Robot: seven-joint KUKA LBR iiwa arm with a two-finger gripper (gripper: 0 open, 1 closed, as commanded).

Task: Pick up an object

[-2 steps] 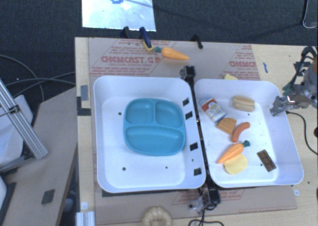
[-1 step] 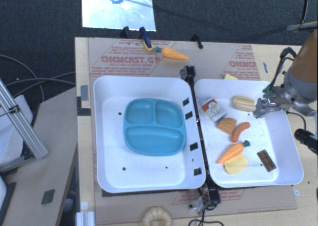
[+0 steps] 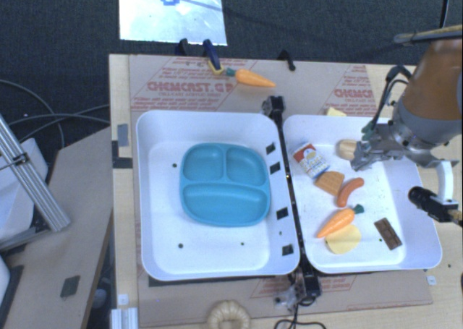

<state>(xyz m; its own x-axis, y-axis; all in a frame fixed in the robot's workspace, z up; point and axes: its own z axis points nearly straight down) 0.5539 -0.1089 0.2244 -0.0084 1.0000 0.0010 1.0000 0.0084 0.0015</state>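
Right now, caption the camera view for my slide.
KUKA arm's gripper poised over the right bin of toy food; blue plate in the left bin.

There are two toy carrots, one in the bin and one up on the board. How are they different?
The carrot in the right bin lies among other toy foods, touching a yellow slice; the carrot on the board lies outside both bins, next to a blue clip. The bin carrot points down-left with its green top up-right; the board carrot points right with its green top left. Both are orange with green tops.
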